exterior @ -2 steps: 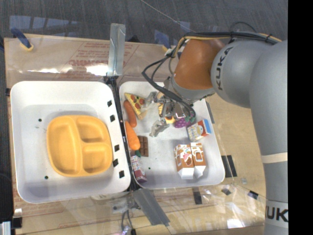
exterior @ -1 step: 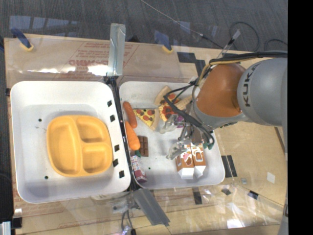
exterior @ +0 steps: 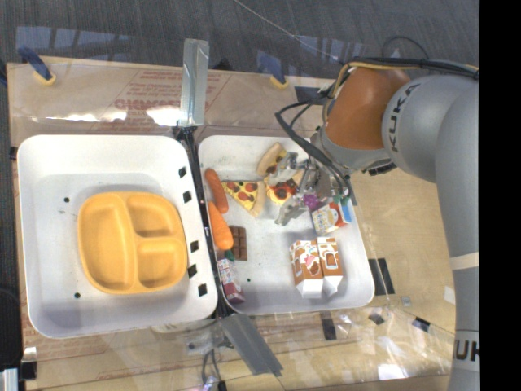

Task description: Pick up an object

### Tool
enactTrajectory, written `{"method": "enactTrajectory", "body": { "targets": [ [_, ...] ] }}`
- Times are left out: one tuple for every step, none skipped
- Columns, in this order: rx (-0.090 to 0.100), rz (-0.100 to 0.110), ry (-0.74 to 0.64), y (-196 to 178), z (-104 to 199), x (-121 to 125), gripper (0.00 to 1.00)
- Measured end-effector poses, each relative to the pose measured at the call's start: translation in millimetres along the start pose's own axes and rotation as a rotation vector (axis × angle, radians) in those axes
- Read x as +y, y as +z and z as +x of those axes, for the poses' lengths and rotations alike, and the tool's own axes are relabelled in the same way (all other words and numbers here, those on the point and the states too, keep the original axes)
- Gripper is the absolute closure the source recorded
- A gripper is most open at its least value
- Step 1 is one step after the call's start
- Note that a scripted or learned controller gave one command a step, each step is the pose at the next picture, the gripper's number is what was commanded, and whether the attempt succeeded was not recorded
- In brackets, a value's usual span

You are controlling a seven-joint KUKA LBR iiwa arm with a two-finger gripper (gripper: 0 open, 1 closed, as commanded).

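the gripper (exterior: 303, 192), grip state unclear, hovers low over a pizza slice (exterior: 284, 194) near the right bin's (exterior: 358, 287) far edge.

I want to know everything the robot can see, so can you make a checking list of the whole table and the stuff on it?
Surface: two white bins side by side, left bin and right bin, on a bench with a clear plastic sheet.
Job's things: in the right bin, a carrot, a sausage, a pizza slice, a chocolate bar, two small cartons, a small bottle.
Clutter: a yellow divided tray in the left bin.
Grippers: gripper low over the right bin's top, among small toy foods.
Cables: black cables looping at the wrist.
Surroundings: dark carpet beyond the bench.
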State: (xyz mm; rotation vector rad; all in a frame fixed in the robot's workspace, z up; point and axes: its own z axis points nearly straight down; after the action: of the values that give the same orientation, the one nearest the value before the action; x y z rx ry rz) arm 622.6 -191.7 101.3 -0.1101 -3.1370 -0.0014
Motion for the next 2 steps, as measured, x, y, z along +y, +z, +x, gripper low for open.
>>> {"method": "enactTrajectory", "body": {
  "targets": [
    [0.003,-0.001,-0.053,11.7,125.1,17.6,0.0],
    [0.0,-0.005,-0.11,10.8,114.5,-22.8,0.0]
  ]
}}
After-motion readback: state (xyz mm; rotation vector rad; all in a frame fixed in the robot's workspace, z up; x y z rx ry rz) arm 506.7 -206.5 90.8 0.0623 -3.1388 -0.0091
